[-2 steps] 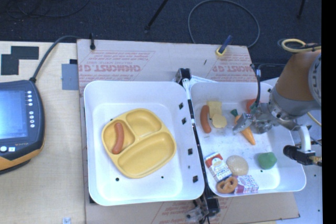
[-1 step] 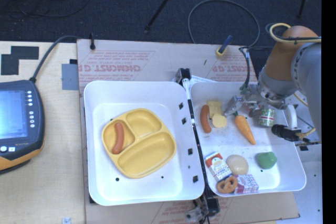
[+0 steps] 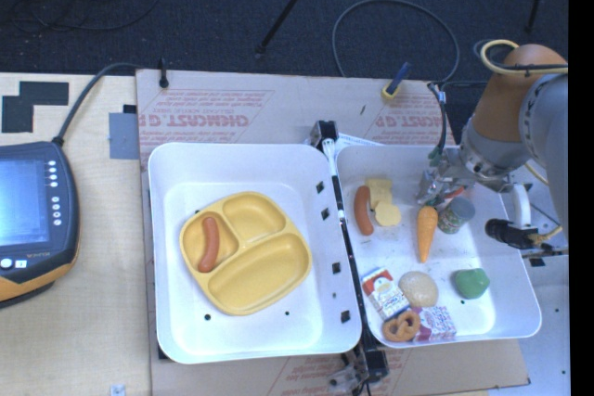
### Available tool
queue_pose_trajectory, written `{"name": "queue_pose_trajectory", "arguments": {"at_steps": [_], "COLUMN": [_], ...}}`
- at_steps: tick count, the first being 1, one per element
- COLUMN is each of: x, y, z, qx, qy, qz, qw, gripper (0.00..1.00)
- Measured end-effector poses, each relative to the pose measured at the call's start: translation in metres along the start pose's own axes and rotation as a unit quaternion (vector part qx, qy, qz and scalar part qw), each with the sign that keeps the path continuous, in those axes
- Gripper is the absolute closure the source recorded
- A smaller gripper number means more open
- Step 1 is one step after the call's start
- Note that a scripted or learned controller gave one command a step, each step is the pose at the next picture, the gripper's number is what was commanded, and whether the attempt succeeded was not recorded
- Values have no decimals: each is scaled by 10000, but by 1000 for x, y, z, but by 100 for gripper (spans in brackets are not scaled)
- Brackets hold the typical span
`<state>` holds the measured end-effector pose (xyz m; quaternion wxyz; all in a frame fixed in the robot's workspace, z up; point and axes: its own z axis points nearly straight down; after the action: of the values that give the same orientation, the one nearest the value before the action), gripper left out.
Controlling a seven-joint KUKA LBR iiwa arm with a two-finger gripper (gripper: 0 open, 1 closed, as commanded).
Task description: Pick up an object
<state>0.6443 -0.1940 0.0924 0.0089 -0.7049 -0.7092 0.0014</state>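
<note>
Grey two-finger gripper (image 3: 442, 192) low near right bin's (image 3: 520, 322) far edge, grip state hidden, just beside orange plastic carrot (image 3: 425, 233) and small grey can (image 3: 454, 216), sausage (image 3: 210, 243) in yellow divided tray (image 3: 251, 269), left bin (image 3: 186, 329).

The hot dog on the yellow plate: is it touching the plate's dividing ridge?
Cannot tell. In the camera view the hot dog lies in the yellow plate's left compartment, close beside the ridge; no gap or contact shows plainly.

Red printing on the cardboard sheet (image 3: 218, 111) beneath the bins appears upside down and cannot be read with confidence. The small red-and-white packet (image 3: 384, 290) and the pink packet (image 3: 438, 322) carry print too small to read.
</note>
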Motion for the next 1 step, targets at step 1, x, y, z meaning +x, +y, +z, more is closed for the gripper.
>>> {"name": "queue_pose_trajectory", "arguments": {"at_steps": [1], "x": [0], "y": [0], "z": [1], "qx": [5], "qy": [0], "qz": [-6], "qw": [10000], "gripper": [0]}}
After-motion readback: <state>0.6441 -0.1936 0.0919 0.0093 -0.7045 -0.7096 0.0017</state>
